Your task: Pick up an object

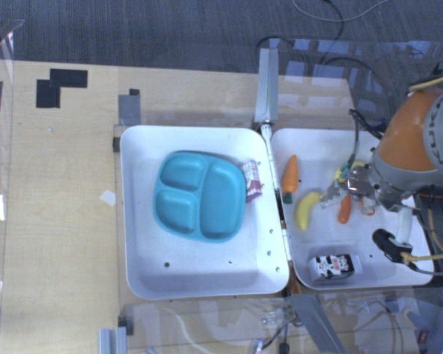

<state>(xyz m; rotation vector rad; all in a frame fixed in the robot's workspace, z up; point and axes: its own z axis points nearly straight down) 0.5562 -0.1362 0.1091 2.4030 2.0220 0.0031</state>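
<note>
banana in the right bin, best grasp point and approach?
Judging by its pose, take the banana across its middle, straight down from above. It lies flat on the right bin floor, curved, long axis roughly up-down in the view. Set the jaws across its narrow width; the carrot sits close to its upper end, so stay mid-body.

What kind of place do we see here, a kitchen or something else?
Probably a robot test lab, not a kitchen: two white bins on a bench, toy-like food such as a banana, and a robot arm.
</note>
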